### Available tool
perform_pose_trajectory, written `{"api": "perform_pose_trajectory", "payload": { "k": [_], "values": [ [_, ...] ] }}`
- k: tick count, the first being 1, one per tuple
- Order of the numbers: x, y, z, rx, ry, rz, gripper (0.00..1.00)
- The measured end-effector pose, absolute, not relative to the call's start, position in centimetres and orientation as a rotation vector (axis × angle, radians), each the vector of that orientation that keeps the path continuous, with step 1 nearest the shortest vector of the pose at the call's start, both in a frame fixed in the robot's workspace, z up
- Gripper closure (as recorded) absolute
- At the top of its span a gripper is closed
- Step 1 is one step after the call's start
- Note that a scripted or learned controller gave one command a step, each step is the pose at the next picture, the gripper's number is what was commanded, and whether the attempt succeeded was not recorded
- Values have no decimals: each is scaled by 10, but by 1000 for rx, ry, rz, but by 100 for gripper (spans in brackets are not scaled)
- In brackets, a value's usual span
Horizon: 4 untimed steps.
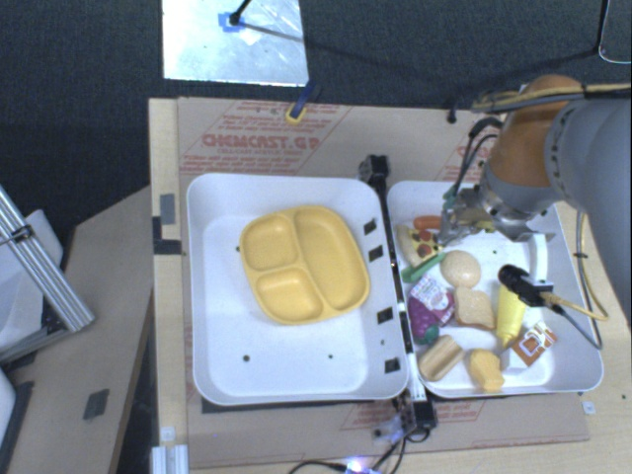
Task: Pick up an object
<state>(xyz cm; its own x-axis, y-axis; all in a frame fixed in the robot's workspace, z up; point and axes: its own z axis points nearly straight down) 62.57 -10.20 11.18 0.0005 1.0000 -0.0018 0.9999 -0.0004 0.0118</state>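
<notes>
Tool (456, 221) low inside the right bin (571, 368), near its far left corner. Spread or pressed together: cannot tell. Just beside, toward the bin's left wall: small red toy food (427, 223), long way lying left to right. Toward the near edge: round tan ball (460, 268).

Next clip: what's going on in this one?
A grey arm with an orange band reaches in from the right, its tool low over the upper left part of the right white bin, which holds a pile of small toy food items. Whether it has grasped anything cannot be told. The left white bin holds a yellow three-compartment plastic tray.
</notes>
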Motion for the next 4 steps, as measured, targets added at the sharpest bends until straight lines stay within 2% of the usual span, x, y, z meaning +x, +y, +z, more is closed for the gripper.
{"api": "perform_pose_trajectory", "payload": {
  "k": [2, 3, 4],
  "values": [
    [630, -88, 215, 2210, 2225, 8, 100],
    [631, -87, 225, 2214, 2227, 4, 100],
    [601, -43, 214, 2214, 2232, 0, 100]
  ]
}}
